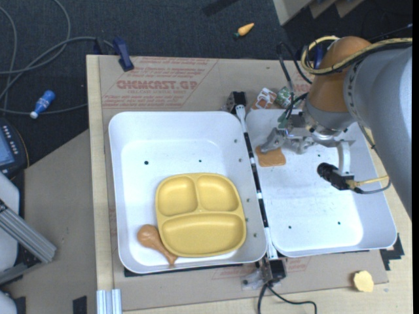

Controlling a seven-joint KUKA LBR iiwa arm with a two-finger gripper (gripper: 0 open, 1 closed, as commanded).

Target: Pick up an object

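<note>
Beneath you, the right bin (327,221) holds a thin, light orange slice (272,157) by its left wall; pinch its edges, though I cannot tell the fingers' state.

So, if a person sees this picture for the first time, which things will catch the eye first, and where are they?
The eye goes first to the yellow plastic plate with three compartments in the left white bin, with a tan toy drumstick lying at its lower left edge. Next comes the big grey arm with an orange band, reaching in from the right, its gripper low over a small flat orange piece in the right white bin.
</note>
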